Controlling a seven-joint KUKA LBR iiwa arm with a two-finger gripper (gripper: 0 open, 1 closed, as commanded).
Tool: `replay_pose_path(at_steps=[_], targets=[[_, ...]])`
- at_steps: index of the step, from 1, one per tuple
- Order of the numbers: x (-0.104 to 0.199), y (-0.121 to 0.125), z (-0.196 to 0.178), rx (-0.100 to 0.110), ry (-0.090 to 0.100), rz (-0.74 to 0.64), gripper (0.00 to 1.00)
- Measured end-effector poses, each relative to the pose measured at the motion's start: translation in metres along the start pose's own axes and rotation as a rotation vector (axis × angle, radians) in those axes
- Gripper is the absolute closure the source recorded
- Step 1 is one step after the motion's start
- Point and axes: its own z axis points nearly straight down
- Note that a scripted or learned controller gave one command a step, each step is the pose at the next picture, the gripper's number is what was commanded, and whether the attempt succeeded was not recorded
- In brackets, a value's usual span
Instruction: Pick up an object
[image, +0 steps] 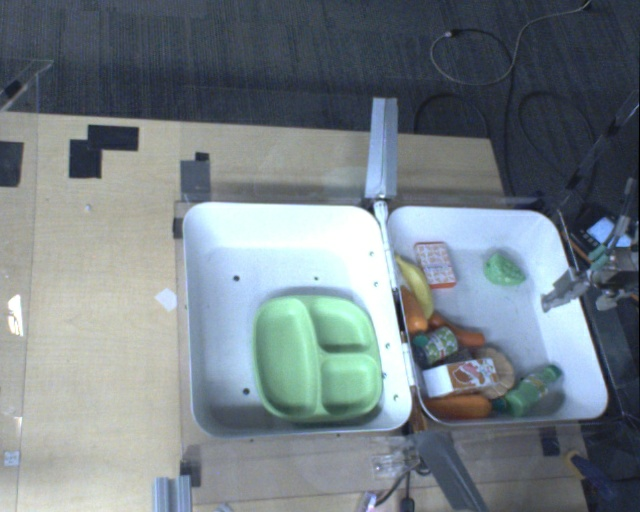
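The right bin (530, 235) holds a heap of items along its left and front sides. A yellow banana (417, 285) lies by the divider, with a small red-and-white box (436, 264) next to it. A green leafy lump (505, 269) sits alone near the back right. At the front lie a green can (436, 346), a round labelled jar (474, 375), an orange carrot (459, 406) and a green bottle (529, 390). My gripper (566, 291) is a grey shape over the bin's right rim, apart from all items.
The left bin (220, 250) holds a green three-compartment plate (316, 355) toward its front. A metal post (383, 150) stands behind the divider between the bins. Cables and dark gear crowd the right edge (610, 250).
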Motion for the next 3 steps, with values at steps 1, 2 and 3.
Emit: replay_pose_path(at_steps=[1, 2, 3], targets=[[-0.001, 0.015, -0.087, -0.005, -0.003, -0.358, 0.0], [-0.001, 0.042, 0.041, -0.001, 0.0, -0.349, 0.0], [0.025, 0.074, 0.16, -0.01, -0.005, -0.64, 0.0]])
